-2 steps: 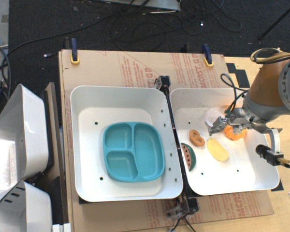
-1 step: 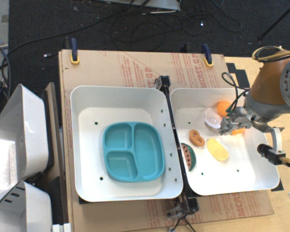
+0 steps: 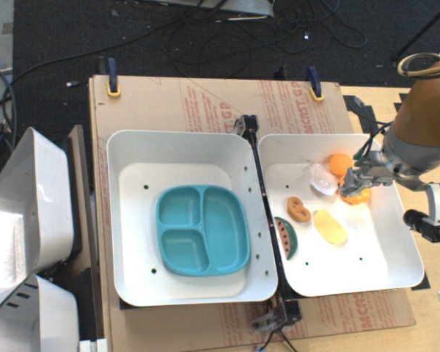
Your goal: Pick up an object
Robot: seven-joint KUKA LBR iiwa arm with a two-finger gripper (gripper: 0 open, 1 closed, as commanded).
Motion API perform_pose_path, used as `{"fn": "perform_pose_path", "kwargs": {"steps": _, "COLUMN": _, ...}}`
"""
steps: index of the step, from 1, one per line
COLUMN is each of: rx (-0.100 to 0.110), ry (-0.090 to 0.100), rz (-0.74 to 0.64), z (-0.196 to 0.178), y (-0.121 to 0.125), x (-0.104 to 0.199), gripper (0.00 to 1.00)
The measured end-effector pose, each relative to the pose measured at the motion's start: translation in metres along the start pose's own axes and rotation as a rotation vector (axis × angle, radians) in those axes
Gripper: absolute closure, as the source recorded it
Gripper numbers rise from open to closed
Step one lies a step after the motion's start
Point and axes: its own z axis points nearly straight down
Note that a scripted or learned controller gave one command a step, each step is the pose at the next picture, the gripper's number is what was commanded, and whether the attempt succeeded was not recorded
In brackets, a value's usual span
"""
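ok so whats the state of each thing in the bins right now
teal divided plate: flat in the left bin, nothing in its compartments
orange ball: resting in the right bin, beside the gripper
clear cup: lying on its side
pretzel: lying flat
yellow piece: lying flat
watermelon slice: lying against the bin's left wall
gripper: low over an orange item
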Motion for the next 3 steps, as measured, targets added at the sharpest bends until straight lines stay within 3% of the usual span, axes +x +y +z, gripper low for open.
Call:
{"fn": "perform_pose_path", "kwargs": {"steps": 2, "rx": 0.000, "ry": -0.001, "rz": -0.001, "z": -0.109, "y": 0.002, "x": 0.000, "gripper": 1.00}}
{"fn": "perform_pose_path", "kwargs": {"steps": 3, "rx": 0.008, "ry": 0.003, "rz": -0.004, "z": -0.093, "y": -0.015, "x": 0.047, "gripper": 1.00}}
